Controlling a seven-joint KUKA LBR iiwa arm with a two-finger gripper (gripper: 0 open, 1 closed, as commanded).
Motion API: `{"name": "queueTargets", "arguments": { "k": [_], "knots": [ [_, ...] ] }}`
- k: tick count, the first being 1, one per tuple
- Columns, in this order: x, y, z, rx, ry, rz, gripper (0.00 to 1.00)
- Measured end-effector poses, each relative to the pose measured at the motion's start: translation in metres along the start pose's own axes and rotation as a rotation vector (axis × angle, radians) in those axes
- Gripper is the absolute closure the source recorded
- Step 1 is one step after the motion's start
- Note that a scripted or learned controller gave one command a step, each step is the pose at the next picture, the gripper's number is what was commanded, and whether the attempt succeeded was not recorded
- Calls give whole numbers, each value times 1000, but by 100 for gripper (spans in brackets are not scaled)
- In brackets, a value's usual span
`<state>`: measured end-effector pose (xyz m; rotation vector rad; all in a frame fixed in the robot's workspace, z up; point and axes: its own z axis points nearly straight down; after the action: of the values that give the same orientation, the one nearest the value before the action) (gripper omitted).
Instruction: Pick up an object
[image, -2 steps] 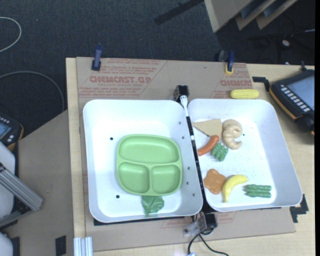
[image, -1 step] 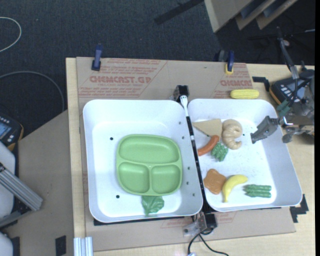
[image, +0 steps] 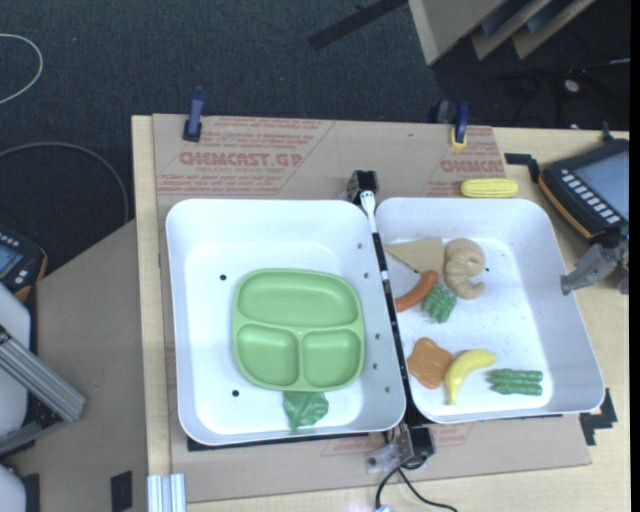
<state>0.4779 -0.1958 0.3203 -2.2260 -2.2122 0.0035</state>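
Two white bins share the tabletop (image: 300, 150); the jaws (image: 592, 268), cut off at the right edge, hang beside the right bin (image: 570, 330), their state unclear. A yellow banana (image: 465, 370) lies there, a leaf (image: 305, 409) half hidden under the green tray (image: 297, 329).

We see the gripper (image: 598, 268) cut off by the right edge, its fingers too blurred to judge. The plate (image: 297, 330) hides part of the lettuce leaf (image: 305, 409).
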Motion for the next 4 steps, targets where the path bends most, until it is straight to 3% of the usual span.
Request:
{"name": "queueTargets", "arguments": {
  "k": [1,2,3,4],
  "knots": [
    [8,4,-224,-25,-9,-8,0],
    [79,0,-96,8,4,-13,0],
    [89,1,-209,-20,-4,-9,0],
    [66,3,-50,12,2,-4,0]
  ]
}}
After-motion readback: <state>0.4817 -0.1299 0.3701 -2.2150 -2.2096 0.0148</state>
